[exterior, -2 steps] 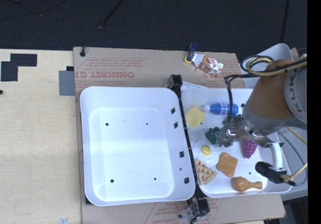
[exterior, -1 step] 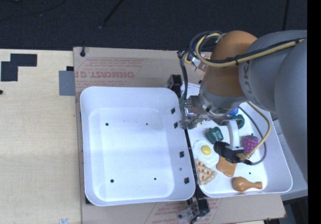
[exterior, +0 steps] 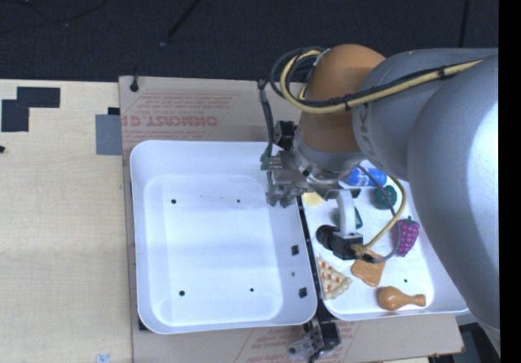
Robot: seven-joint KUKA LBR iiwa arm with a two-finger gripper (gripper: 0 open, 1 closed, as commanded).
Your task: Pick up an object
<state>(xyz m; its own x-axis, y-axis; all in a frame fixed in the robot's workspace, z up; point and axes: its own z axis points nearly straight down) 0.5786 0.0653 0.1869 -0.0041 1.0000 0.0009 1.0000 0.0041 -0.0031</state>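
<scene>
The arm [exterior: 423,133] reaches in over the right bin [exterior: 444,292], and its claw [exterior: 281,182] hangs above the rim where the two bins meet, by the left bin's [exterior: 146,215] far right corner; whether the claw is apart or together cannot be told. The toys lie in the right bin: a drumstick [exterior: 399,299] near its front edge, a waffle piece [exterior: 332,277] at the front left, a purple grape bunch [exterior: 406,235] and a blue toy [exterior: 366,177] farther back. They look light, stiff and smooth, likely plastic, so liable to slip. The drumstick lies apart from the others; its narrow shaft seems the best hold.
</scene>
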